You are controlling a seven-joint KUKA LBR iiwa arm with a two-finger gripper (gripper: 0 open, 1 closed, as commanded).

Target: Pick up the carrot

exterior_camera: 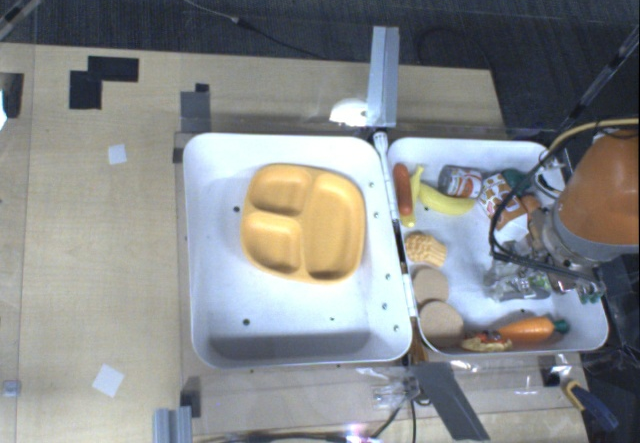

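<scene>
2 bins, 1 carrot (orange)

Arm seen extended in from right, orange band uppermost, wrist pointed down over right bin. Gripper positioned low above bin's right half.

Lab: robot bench, white bins
</scene>
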